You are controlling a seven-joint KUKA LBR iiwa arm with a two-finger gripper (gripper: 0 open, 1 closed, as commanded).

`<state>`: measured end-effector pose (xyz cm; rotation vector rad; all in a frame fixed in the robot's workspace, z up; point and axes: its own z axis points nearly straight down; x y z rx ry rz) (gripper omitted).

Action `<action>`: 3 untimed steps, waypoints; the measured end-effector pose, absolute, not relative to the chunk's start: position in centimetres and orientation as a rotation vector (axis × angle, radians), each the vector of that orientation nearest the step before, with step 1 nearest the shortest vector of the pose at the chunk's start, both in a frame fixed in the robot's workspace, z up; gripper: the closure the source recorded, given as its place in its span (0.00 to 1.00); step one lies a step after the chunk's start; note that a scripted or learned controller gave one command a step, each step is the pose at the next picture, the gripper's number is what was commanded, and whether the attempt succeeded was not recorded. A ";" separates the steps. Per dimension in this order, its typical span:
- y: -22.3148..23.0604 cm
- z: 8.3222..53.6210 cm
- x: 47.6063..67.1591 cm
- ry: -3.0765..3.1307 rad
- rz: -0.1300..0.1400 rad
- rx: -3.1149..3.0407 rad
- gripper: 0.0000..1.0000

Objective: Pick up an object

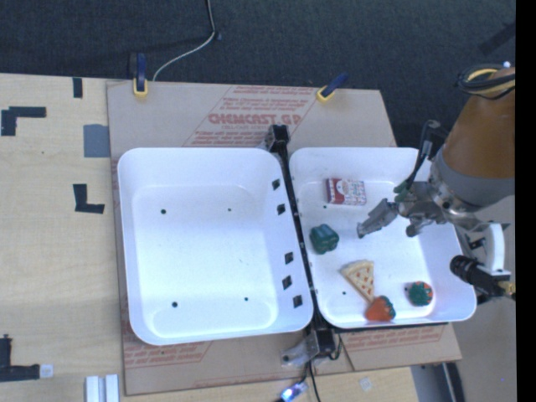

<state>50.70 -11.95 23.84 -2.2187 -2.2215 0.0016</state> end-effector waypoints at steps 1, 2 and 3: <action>-10.7 11.6 48.0 -2.213 0.012 -2.212 0.00; -12.9 29.8 48.6 -2.233 -0.014 -2.232 0.00; -2.3 40.0 48.5 -2.239 -0.012 -2.213 0.00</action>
